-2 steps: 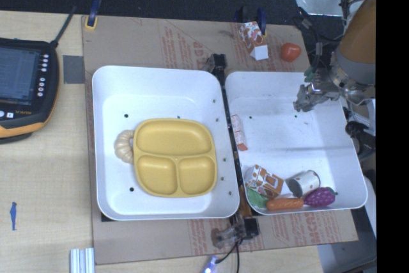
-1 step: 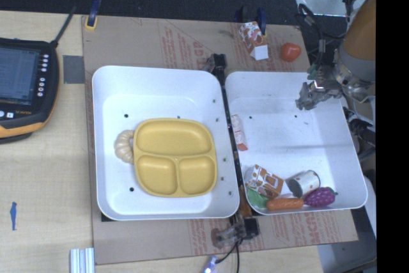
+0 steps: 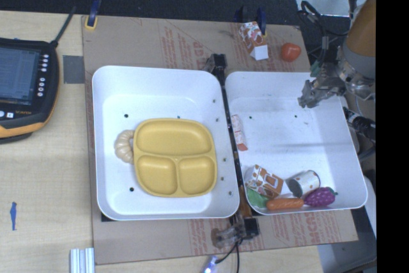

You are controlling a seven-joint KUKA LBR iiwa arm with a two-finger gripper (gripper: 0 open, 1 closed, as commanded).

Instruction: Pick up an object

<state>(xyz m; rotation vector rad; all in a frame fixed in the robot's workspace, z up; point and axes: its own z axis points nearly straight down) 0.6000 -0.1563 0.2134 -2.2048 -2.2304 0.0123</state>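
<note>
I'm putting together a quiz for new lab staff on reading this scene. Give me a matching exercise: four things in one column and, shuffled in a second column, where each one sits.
Things
1. yellow divided tray
2. purple grapes
3. red round toy
4. handheld screen unit

Places
A. on the brown cardboard, beyond the right bin
B. on the bench, left of both bins
C. in the left bin
D. in the right bin, by its near wall

Pairs: 1-C, 2-D, 3-A, 4-B
</note>
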